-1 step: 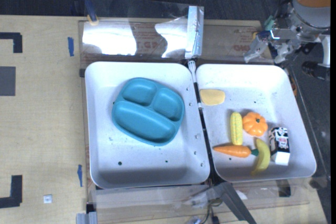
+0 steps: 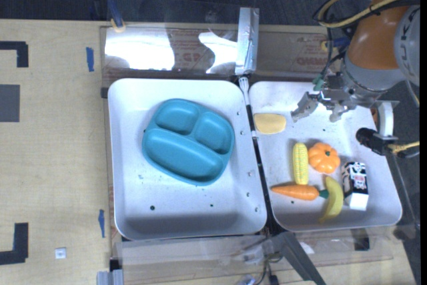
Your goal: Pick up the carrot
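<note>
Carrot (image 2: 295, 192) lies untouched at six o'clock in the right bin (image 2: 387, 210), pincer (image 2: 319, 103) hovering wide apart at twelve, grab yet to come.

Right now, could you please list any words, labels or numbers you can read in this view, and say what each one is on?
"UK": part of larger lettering on the grey arm, cut off at the frame edge.
Red print on the cardboard strip behind the right bin: too blurred to read.
Black-and-white carton: markings too small to read.
</note>
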`<state>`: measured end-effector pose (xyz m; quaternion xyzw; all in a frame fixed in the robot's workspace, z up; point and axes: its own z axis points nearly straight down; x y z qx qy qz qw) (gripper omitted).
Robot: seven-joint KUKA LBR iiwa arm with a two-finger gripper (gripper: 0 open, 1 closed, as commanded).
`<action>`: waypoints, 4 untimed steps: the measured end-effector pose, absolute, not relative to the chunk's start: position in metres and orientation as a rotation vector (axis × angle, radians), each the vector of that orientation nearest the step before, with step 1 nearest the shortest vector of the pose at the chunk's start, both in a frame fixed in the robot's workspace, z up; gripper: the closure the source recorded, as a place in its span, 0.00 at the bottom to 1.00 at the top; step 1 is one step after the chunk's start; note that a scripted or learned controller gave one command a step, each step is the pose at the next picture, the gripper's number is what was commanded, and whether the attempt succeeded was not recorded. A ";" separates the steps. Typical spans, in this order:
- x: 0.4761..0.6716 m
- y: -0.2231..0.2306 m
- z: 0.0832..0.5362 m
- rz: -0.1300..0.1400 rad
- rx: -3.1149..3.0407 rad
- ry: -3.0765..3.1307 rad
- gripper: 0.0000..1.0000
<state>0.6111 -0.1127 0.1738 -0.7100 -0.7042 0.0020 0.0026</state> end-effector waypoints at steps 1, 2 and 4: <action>0.571 -0.170 0.091 0.000 -1.941 -2.468 0.00; 0.544 -0.203 0.089 -0.023 -2.287 -2.148 0.00; 0.482 -0.187 0.097 -0.005 -2.346 -2.104 1.00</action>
